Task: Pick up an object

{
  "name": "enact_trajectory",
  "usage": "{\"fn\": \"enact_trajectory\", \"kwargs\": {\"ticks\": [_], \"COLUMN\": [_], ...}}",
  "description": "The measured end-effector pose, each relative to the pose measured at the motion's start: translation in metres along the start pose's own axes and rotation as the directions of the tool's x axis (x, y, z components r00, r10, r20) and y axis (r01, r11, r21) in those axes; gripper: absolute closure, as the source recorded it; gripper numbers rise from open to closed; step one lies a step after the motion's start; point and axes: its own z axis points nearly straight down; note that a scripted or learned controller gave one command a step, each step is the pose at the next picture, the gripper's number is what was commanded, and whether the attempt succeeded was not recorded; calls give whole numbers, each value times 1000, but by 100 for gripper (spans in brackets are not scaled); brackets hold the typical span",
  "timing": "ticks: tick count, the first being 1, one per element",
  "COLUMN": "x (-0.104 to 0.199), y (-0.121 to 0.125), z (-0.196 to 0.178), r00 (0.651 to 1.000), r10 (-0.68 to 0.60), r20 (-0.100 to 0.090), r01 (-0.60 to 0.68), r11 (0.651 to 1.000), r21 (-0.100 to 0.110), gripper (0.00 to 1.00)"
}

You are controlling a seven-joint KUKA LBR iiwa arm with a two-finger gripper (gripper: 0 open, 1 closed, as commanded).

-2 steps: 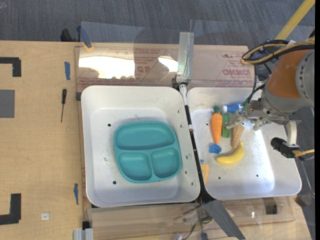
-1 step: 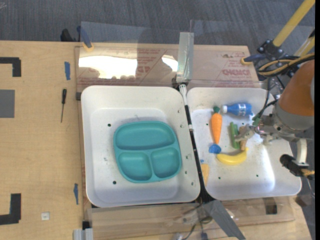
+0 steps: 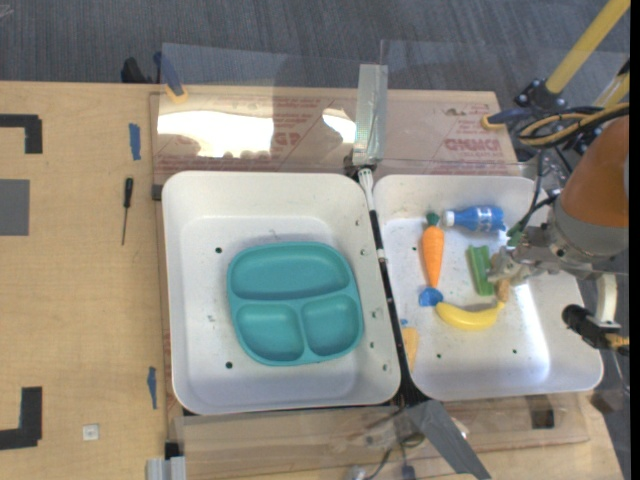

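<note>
My arm [image 3: 598, 193] reaches in from the right over the right bin [image 3: 560, 368], and my claw [image 3: 508, 268] hangs low near the middle of that bin. It is just beside the green piece [image 3: 481, 270], close above the right end of the banana [image 3: 470, 315]; I cannot tell how its tips are set. The carrot [image 3: 432, 253] lies towards the bin's left edge, with a small blue piece [image 3: 430, 296] at its near end. The blue bottle [image 3: 476, 218] lies near the far edge. In the left bin [image 3: 190, 298] a teal divided plate [image 3: 294, 302] rests in the middle.
</note>
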Motion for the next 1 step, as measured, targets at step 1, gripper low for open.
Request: {"fn": "enact_trajectory", "kwargs": {"ticks": [1], "x": [73], "y": [11], "z": [-73], "r00": [999], "r10": [39], "r20": [0], "r01": [-39], "r11": [999], "r21": [10], "gripper": [100]}}
